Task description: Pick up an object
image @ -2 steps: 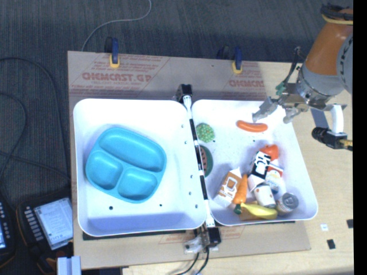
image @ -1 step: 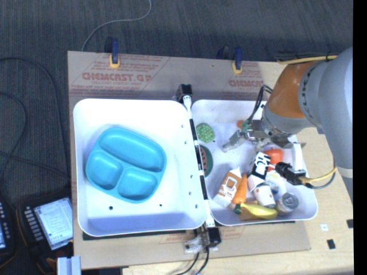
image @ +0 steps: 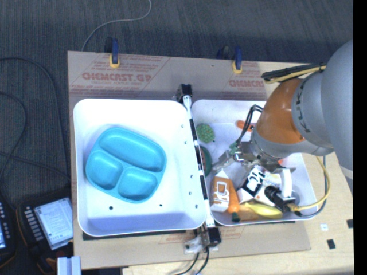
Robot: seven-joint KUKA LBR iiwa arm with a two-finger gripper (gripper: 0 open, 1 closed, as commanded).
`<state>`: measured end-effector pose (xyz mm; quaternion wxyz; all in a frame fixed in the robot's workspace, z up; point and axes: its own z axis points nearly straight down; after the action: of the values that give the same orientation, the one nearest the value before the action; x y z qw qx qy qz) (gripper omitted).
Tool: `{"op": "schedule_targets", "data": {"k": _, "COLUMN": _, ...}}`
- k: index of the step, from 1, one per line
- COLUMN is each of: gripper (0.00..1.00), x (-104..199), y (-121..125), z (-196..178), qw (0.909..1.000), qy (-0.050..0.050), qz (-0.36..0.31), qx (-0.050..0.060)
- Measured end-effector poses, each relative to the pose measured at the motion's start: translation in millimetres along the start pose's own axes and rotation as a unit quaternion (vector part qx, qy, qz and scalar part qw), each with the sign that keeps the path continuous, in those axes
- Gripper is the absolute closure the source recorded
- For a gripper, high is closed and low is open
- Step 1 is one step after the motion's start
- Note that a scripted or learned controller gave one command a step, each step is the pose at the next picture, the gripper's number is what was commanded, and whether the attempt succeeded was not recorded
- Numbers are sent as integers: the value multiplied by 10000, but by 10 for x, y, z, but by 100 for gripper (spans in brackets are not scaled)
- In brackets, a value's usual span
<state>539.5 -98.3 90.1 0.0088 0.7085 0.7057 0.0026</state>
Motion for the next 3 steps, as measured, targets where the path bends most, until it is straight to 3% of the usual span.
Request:
{"op": "schedule_targets", "data": {"k": 1, "gripper": 100, "x": 7, "y": 6, "z": -95, "qw": 10000, "qy": 6, "qz": -7, "qx": 3}}
{"op": "schedule_targets", "data": {"k": 2, "gripper": 0, "x": 7, "y": 5, "z": -94, "qw": 10000, "qy": 7, "qz": -8, "qx": 5}}
{"op": "schedule_targets", "data": {"k": 3, "gripper": 0, "x": 18, "y": -508, "z": 1, "qw": 10000, "qy": 21, "qz": -20, "qx": -4}}
